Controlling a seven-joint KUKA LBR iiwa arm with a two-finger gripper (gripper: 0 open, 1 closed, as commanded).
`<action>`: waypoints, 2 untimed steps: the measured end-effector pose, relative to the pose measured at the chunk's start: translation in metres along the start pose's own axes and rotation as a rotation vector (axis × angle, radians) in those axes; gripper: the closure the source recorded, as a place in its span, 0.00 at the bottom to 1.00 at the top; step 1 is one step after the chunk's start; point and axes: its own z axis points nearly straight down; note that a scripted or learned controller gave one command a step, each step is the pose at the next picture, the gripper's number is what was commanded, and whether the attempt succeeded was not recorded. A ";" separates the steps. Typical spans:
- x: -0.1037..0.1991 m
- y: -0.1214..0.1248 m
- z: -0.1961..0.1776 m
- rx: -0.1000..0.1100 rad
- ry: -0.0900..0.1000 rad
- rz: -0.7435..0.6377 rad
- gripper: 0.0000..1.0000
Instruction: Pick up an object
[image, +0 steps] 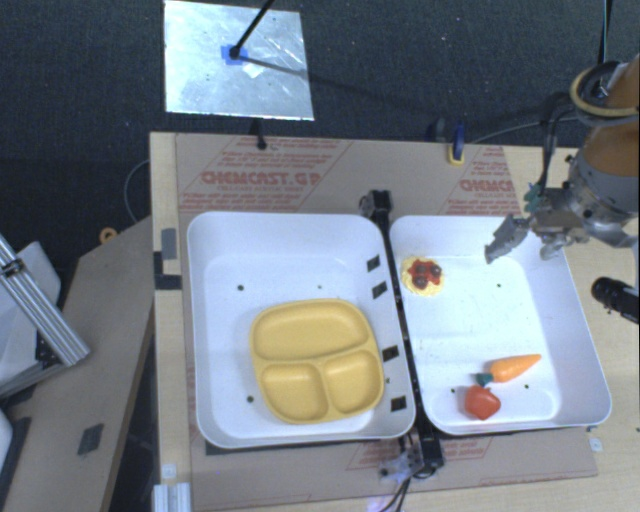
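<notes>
Orange carrot (515, 367), green stem, lying flat

The arm (606, 130) enters from the right edge of the camera view, high in the frame. Its grey body carries an orange band (604, 93) above the wrist, with dark cables running up beside it. Below the band the wrist widens into a grey housing, angled down and toward the left. The gripper (527, 240) hangs at its end, two fingers spread apart. One finger (503, 240) slants leftward and down, the other sits closer to the wrist. Nothing lies between the fingers.
</notes>
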 end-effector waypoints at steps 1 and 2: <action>0.000 0.002 -0.006 -0.010 -0.002 -0.002 0.00; -0.001 -0.004 0.055 -0.006 0.000 0.000 0.00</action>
